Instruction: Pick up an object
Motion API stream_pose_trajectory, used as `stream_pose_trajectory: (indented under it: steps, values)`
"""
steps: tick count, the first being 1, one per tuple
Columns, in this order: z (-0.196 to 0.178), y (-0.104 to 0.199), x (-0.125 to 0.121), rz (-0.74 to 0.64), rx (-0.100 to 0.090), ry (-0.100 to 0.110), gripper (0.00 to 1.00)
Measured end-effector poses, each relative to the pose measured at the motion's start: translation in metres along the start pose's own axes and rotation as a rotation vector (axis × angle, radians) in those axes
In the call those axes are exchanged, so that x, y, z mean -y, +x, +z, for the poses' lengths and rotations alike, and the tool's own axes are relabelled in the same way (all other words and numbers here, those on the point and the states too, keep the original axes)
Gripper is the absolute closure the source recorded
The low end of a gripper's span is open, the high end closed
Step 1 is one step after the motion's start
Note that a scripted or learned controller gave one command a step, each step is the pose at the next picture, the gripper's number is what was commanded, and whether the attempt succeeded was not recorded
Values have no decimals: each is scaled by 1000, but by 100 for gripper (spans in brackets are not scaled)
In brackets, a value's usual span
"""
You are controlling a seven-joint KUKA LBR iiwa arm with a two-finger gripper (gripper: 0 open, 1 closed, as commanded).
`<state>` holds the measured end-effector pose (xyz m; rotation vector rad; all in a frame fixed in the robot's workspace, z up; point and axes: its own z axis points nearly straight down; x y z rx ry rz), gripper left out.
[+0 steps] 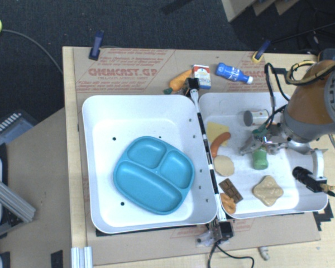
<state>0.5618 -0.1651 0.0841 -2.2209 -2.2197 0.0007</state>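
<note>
Here we see the green block (260,159) in the right bin (307,202), right under our gripper (259,144). We cannot tell if the gripper grips it. The toy foods lie spread apart, so we can reach each. The blue tray (153,175) fills the left bin (100,149).

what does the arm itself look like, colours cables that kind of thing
The arm is a thick rounded body in grey with a wide orange band above the wrist. Black cables loop along its left side. At the end sits a small metallic gripper with thin parts, above the right bin.
</note>
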Motion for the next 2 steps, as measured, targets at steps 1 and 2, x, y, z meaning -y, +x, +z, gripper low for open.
stream_pose_trajectory:
  steps: [1,2]
  values:
    - [-10,0,-1,0,1,-3,100]
    - [-102,111,-38,-4,-1,-5,100]
